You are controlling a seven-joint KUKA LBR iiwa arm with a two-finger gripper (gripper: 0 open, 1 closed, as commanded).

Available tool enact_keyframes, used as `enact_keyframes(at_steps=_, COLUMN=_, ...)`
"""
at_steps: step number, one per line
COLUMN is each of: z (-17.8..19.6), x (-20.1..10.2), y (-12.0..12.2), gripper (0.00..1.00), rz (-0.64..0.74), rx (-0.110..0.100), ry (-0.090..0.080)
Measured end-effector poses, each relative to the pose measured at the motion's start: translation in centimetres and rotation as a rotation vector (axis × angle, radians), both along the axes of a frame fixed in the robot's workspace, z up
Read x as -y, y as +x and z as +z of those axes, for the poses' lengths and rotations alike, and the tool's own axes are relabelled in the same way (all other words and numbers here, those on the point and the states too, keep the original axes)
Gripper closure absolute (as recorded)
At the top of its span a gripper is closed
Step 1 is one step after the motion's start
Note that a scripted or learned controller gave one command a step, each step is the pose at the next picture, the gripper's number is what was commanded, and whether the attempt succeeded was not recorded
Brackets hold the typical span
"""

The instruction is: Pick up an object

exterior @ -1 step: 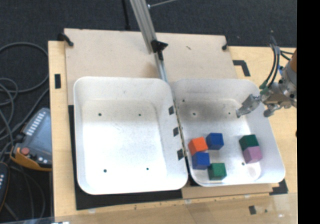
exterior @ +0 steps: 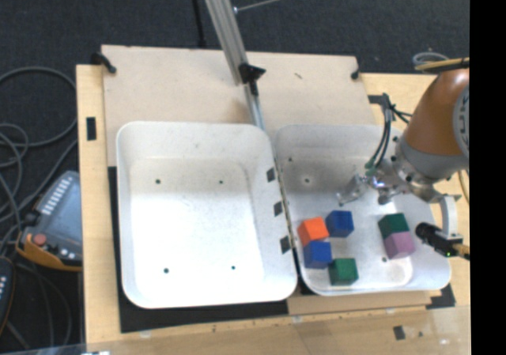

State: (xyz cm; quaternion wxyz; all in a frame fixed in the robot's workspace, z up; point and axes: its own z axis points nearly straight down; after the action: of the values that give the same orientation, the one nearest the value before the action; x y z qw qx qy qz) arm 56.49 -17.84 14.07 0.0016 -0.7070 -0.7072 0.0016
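So the hand [exterior: 365, 185] hangs low over the right shallow white plastic bin [exterior: 316, 148], can't tell its grip state, with the small blue cube [exterior: 340, 223] just below-left of it, probably the handiest target.

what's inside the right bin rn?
Right bin holds six cubes: orange cube, two blue cubes, two green cubes, purple cube. The claw hangs over the bin's upper part; the arm covers its right edge.
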Motion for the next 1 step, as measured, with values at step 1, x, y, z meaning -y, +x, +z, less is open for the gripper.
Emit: enact_keyframes(at_steps=1, z=1.79, x=-6.14, y=0.94, gripper=0.0, rz=0.007, rx=0.008, ry=0.001)
